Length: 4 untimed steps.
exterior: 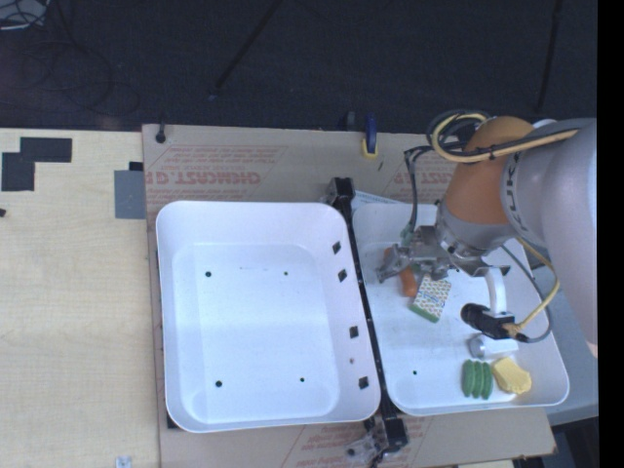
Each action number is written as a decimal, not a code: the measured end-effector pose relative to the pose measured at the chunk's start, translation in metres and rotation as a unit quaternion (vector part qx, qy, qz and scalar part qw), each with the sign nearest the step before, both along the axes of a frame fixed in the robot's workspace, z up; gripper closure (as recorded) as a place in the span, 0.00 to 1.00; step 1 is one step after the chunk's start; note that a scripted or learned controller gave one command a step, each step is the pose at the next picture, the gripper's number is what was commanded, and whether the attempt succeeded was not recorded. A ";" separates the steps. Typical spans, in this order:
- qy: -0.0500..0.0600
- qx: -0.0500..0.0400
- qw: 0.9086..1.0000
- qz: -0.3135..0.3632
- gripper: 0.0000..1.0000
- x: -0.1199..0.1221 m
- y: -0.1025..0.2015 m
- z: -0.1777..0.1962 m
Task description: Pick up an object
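The gripper [405, 261] hangs low in the right bin [429, 383], by the wall next to the left bin [253, 320]. I cannot tell how it is set. An orange thing [409, 283] lies just under it, touching a spotted card [431, 298]. To do this well, it should go straight down on the orange thing, miss the card, squeeze, then lift slowly. A green thing [477, 378] and a yellow thing [512, 375] lie at the bin's near corner, far from the gripper.

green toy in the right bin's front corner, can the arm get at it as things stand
Probably yes: the green toy lies uncovered in the right bin, only a yellow toy beside it, and the claw is already over that bin.
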State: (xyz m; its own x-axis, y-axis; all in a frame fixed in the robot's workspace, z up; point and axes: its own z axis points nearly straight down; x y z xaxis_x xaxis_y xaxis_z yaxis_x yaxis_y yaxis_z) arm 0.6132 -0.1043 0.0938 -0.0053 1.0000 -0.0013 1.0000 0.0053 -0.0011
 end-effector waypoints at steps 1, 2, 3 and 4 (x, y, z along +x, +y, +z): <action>-0.003 -0.001 1.000 -0.003 1.00 0.001 -0.004 0.017; -0.001 0.000 1.000 -0.004 1.00 0.001 -0.005 0.026; -0.003 -0.001 1.000 -0.005 1.00 -0.085 -0.047 0.140; -0.001 -0.001 1.000 -0.006 1.00 -0.132 -0.113 0.169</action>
